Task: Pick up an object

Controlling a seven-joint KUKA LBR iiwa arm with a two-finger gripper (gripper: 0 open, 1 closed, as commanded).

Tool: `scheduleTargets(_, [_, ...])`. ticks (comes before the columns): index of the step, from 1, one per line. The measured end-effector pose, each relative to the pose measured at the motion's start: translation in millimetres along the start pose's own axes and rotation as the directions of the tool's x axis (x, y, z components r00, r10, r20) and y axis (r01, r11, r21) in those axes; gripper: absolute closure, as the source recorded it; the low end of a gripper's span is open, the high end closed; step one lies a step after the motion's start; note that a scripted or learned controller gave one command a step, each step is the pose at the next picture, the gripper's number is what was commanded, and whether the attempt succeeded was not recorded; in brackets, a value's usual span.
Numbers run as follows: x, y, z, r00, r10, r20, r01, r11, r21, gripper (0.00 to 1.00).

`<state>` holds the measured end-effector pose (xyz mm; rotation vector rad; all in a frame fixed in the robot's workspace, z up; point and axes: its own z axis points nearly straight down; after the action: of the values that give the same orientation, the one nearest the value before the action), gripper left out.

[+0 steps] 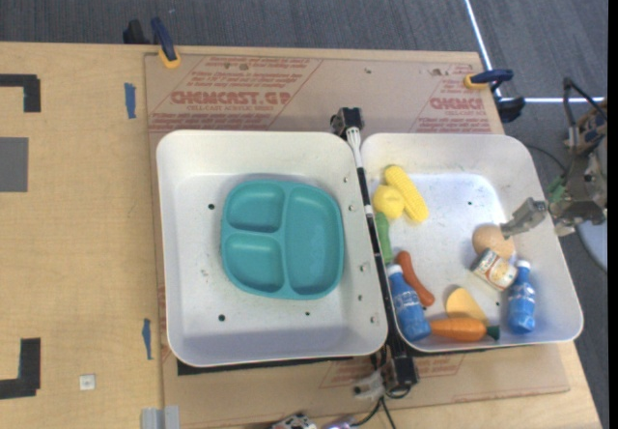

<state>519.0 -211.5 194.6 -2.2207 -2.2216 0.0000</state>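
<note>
The right bin point(541, 187) has open floor at its far right; its objects crowd the left wall and near edge, among them a corn cob point(405, 193), blue bottles point(522, 299), a carrot point(459, 328) and a small jar point(493, 269). The gripper point(526, 215) hangs at the right rim just beside the jar; whether it is spread or pinching, I cannot tell. The left bin point(183, 224) carries a teal divided plate point(283, 237).

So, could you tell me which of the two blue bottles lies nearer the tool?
The blue bottle by the right bin's right wall, just below the tool; the other bottle lies against the bins' divider.
</note>
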Motion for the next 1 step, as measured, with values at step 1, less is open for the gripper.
scheduleTargets(1, [27.5, 38.4, 90.7, 1.0, -0.014, 0.0, 0.014, 1.0, 0.0, 0.0])
